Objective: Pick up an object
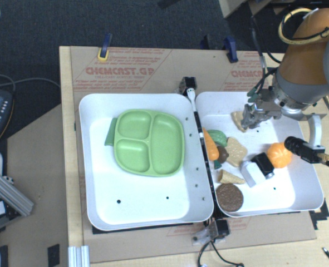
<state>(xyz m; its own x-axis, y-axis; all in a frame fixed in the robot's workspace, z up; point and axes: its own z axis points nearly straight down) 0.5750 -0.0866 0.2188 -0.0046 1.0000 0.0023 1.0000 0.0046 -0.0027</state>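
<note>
From my seat the arm [304,54] fills the upper right corner and covers the far right part of the right bin [298,202], so I cannot see what lies under its wrist. The gripper [253,115] sits low over the back of that bin, and its tips merge with a tan lump [243,121] just at its left side; whether the gripper is wide, narrow or closed on that lump I cannot tell, since the metal and the lump blur together. The lump seems to touch the tips, but I cannot be sure. The other pieces lie nearer to me than the gripper and apart from it: an orange carrot-like piece [210,145] against the left wall, a green piece [217,136] just behind it, a pale cracker-like piece [236,151], a dark piece half hidden between them, a small orange fruit [279,155], a black and white block [258,167] touching that fruit, a tan wedge [230,177], and a brown disc [229,197] at the front edge. A black cylinder [304,149] juts in from the right, its far end cut off. The left bin [97,199] holds a green divided plate [150,142].
</note>
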